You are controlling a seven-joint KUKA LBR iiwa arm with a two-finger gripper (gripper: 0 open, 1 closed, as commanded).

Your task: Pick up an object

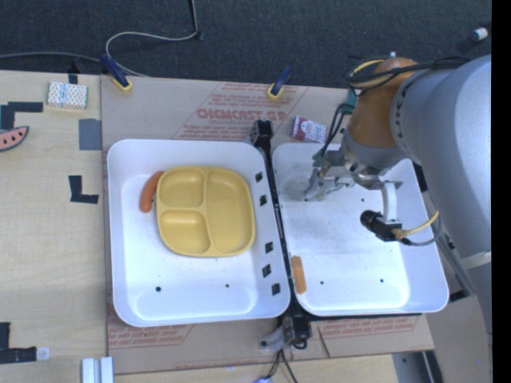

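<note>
At the far left the bench [48,238] is pale wood, marked with black tape pieces [77,188], a grey patch [90,134], a small dotted white pad [67,96] near the top edge, and a pink slice-shaped thing [11,138] at the very border. Beyond the bench's back edge lies dark carpet [279,14], with a black cable [152,38] looping across it.

A sheet of brown cardboard [207,114] with red printing lies under both bins, pinned at its back edge by two blue-and-yellow clamps [116,72].

The left bin [136,294] holds a yellow divided plate [206,211], lying flat in its upper half. An orange sausage-like piece [148,192] lies touching the plate's left rim.

Black clips [267,250] run down the seam between the bins. Just right of that seam, against the right bin's [383,294] left wall near its front, lies a small orange piece [298,274].

A little red-and-white packet [306,129] sits on the cardboard just behind the right bin.

My gripper [313,191] is low over the back left part of the right bin, pointing left, well apart from the small orange piece. I see nothing between my fingers, which look close together. My grey arm [455,150] and orange band [374,110] cover the bin's back right corner.
</note>
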